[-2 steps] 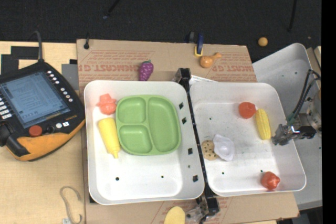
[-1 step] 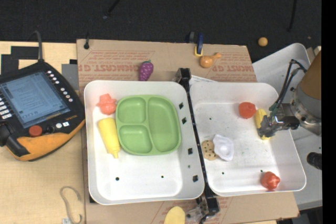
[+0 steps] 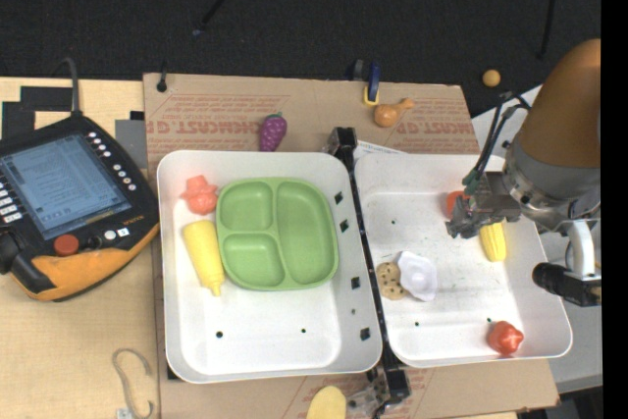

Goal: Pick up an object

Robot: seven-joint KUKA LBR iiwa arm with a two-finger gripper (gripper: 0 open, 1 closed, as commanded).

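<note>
- Tool (image 3: 478,214): over the right bin (image 3: 549,348), near its far edge; finger state cannot be told.
- Corn cob (image 3: 493,239): just beside tool, partly covered.
- Red item (image 3: 454,203): mostly hidden behind tool.
- Strawberry (image 3: 505,337): near the bin's front right corner.

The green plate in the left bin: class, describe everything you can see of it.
The green plate looks like smooth plastic, a rounded rectangle split into three compartments, two small on the left, one large on the right. It lies flat in the left bin, towards the back. A yellow bottle lies against its left edge.
</note>
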